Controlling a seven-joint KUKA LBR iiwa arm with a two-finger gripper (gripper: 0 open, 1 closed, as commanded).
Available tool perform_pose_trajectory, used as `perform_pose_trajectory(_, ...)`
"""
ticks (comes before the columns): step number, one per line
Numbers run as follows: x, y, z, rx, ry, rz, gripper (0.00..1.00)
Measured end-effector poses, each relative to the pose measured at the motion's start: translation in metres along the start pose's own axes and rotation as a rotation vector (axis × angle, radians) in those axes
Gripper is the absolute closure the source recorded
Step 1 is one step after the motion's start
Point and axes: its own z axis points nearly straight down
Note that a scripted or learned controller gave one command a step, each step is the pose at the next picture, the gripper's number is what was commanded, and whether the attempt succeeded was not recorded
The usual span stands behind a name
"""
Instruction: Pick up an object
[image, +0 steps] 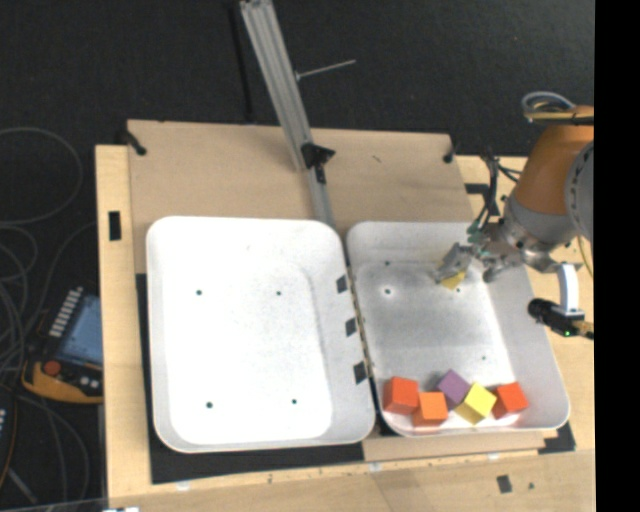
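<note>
The fingers of the two-finger gripper (461, 265) appear spread a little, with a small yellow block-like object (452, 279) at their tips; the view is too coarse to say whether that piece sits between the fingers or just under them, so a grip cannot be confirmed, nor how wide the opening truly is. The gripper hangs over the far part of the right shallow white bin (520, 330), nearer its far edge than its near one.

The grey arm with its orange band (556, 180) enters from the right and is cut off by the picture's edge, so only the wrist section and part of the orange housing show. It slants down and leftward toward the bin, with thin cables (492, 195) running beside the wrist.

Along the near edge of the right bin lies a cluster of blocks: an orange-red cube (402, 393), a smaller orange cube (432, 406) touching it, a purple block (454, 385), a yellow cube (480, 402), and an orange-red block (511, 398) toward the near right corner. Their exact contacts are hard to make out.

The left shallow white bin (250, 330) sits just beside the right one.
</note>
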Motion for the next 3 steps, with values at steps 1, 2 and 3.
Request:
perform_pose_trajectory(1, 0.014, 0.006, 0.033, 0.006, 0.006, 0.001, 0.0)
perform_pose_trajectory(2, 0.031, 0.026, 0.031, 0.0, 0.005, 0.0, 0.0)
perform_pose_trajectory(3, 0.029, 0.026, 0.019, 0.0, 0.002, -0.001, 1.0)
